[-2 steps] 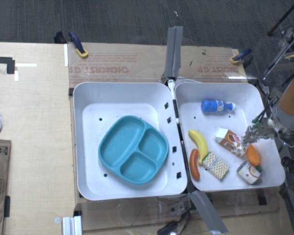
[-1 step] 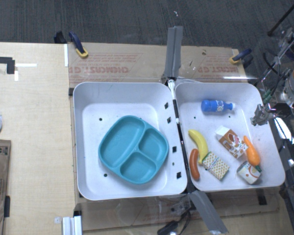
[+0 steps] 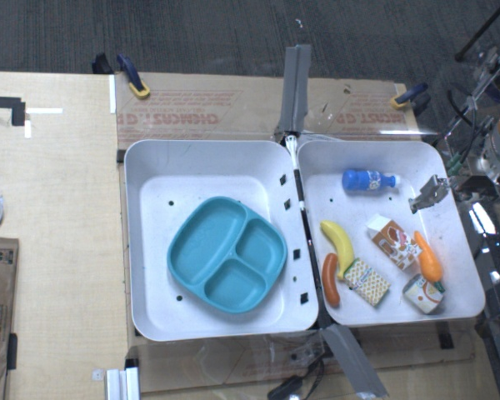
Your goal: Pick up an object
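the hand (image 3: 431, 193) hangs at the right rim of the right bin (image 3: 317, 223), grasping nothing; whether it is released or clenched i cannot tell. below it lie a blue bottle (image 3: 368, 180), banana (image 3: 339, 244), carrot (image 3: 429, 259) and sausage (image 3: 331, 279).

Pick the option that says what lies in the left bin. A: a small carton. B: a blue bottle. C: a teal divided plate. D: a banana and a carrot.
C: the teal divided plate lies in the left bin, while the blue bottle, banana, carrot and small carton all lie in the right bin.
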Motion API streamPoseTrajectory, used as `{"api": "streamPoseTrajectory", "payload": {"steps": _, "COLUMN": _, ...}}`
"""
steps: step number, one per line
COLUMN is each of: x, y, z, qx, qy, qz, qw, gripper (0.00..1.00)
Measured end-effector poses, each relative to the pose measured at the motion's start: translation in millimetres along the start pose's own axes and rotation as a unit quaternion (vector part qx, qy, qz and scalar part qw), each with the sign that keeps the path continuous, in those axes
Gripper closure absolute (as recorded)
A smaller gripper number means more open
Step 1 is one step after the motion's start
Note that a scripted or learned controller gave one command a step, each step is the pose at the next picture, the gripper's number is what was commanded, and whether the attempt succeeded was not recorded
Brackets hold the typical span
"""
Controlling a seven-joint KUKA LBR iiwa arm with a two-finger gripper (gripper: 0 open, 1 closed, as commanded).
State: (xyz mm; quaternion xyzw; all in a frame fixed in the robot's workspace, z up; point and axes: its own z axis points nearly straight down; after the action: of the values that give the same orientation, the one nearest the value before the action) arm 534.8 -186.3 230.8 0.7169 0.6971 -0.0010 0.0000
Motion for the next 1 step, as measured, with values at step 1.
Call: {"api": "streamPoseTrajectory", "payload": {"steps": 1, "x": -10.7, "y": -8.3, "z": 111.0, "qx": 0.001, "qy": 0.001, "qz": -0.083, "qw": 0.9966, "gripper": 0.00}}
